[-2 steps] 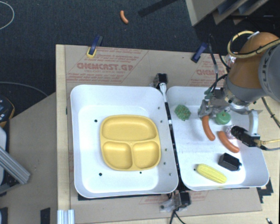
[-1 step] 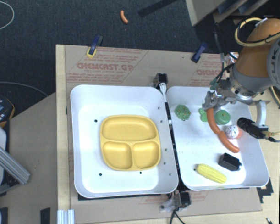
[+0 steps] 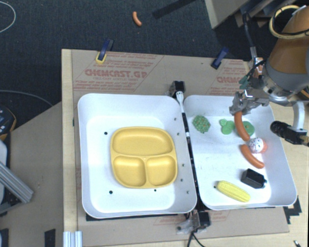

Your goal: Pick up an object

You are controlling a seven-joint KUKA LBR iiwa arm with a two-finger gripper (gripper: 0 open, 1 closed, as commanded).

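- I see the hand (image 3: 239,109) at the far side of the right-hand shallow white bin (image 3: 282,173), with its grey metal fingers closed on the top end of a long orange-red plastic sausage (image 3: 241,127).
- The sausage hangs from that grip with its long axis running from the hand toward the near edge of the bin, leaning a little to the right; its lower end sits over a flat green toy piece (image 3: 228,126).
- Its upper end is hidden between the fingers, so I cannot make out how much of it is inside the grip.
- A second orange-red sausage (image 3: 251,156) lies just beyond it toward me, slanting down and to the right, with a small white and pink ball-like toy (image 3: 256,145) touching its upper end; the toy is too small for me to read.
- A bumpy green vegetable toy (image 3: 201,123) lies to the left, a yellow corn cob (image 3: 233,191) points left to right near the front rim, and a small black block (image 3: 253,178) sits just above the cob.
- The left-hand white bin (image 3: 88,143) holds a yellow three-compartment plate (image 3: 143,156).
- The grey and orange arm (image 3: 293,49) is cut off by the right and top edges of my view.
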